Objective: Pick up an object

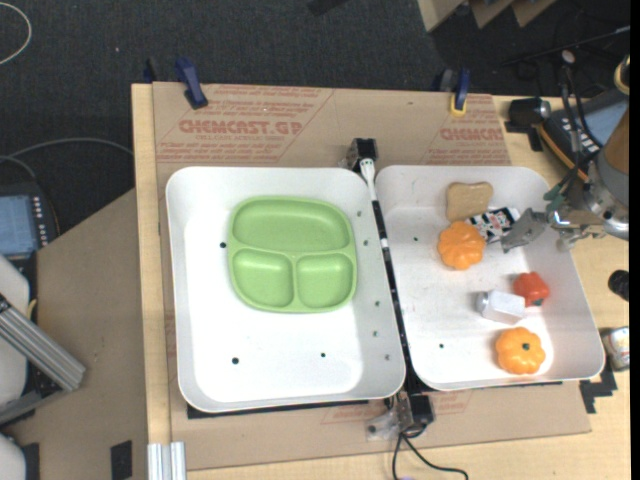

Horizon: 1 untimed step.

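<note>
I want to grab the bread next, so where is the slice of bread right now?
The slice of bread lies in the right bin, near its far edge, just above an orange pumpkin.

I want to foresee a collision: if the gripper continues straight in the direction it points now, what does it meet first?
Probably the small black-and-white object, just ahead of the gripper, which points left; its height above the bin is unclear.

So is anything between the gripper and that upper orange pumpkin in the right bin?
Yes. A small black-and-white item lies between the gripper and the upper orange pumpkin, touching or nearly touching the pumpkin's upper right side. From above, the pumpkin is uncovered.
</note>
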Each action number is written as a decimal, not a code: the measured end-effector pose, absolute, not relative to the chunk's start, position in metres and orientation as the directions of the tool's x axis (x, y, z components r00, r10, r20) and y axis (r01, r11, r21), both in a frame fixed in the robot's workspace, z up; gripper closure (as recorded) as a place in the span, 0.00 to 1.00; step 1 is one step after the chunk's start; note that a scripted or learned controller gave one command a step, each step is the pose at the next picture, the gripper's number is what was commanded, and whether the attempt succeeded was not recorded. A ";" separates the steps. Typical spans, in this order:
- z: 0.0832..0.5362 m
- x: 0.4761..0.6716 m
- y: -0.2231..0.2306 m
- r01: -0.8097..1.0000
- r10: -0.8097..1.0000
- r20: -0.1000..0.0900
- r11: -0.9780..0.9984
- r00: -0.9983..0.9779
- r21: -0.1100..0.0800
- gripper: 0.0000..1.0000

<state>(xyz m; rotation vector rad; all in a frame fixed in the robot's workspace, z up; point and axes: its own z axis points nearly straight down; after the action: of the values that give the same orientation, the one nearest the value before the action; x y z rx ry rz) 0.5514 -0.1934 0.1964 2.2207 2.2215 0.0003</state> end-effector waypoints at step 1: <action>0.080 0.603 -0.195 1.000 1.000 0.001 0.002 -0.002 0.001 0.00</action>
<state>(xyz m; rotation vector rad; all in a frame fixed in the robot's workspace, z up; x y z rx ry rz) 0.6033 -0.1949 0.0801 2.2184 2.2239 0.0024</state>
